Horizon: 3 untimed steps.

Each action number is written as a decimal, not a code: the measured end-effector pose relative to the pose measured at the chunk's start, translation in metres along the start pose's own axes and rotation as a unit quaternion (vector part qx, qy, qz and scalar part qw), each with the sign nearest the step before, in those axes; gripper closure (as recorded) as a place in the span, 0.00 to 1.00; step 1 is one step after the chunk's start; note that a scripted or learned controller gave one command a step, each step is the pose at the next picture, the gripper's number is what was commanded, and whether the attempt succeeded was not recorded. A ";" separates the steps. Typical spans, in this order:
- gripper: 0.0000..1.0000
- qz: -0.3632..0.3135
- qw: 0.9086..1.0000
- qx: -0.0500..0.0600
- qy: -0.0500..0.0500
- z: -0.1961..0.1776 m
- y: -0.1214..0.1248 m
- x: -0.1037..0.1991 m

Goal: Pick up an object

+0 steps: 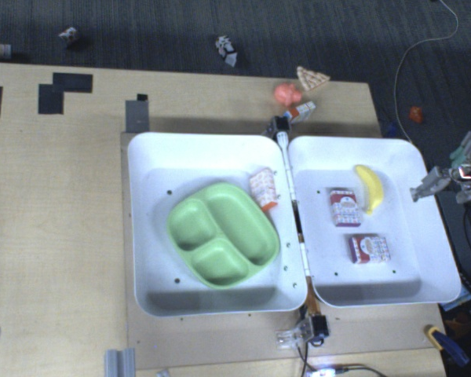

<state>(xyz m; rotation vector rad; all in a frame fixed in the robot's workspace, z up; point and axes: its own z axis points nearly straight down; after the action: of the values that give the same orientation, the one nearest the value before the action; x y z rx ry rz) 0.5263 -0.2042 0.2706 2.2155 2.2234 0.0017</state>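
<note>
While the gripper (pixel 439 181) sits at the right edge of the frame, just outside the right bin (pixel 432 234), I cannot tell how its claw stands. Right bin: banana (pixel 369 187) upper middle, touching a red-and-white carton (pixel 343 207) at its left; second carton (pixel 368 248) below them, slightly apart. Left bin (pixel 141 210): green divided plate (pixel 222 233) in the centre, small white packet (pixel 264 188) at its upper right. Pink lump (pixel 287 94) and wedge-shaped item (pixel 312 78) lie on the bench above the bins.
</note>
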 end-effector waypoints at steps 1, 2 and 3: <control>0.00 0.001 1.000 0.001 0.000 0.163 -0.040 0.015; 1.00 0.000 1.000 -0.002 0.000 0.152 -0.038 0.016; 1.00 -0.001 1.000 -0.001 0.001 0.150 0.051 0.068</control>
<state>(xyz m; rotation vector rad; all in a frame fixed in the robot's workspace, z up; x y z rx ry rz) 0.5770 -0.1363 0.1202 2.2145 2.2247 0.0051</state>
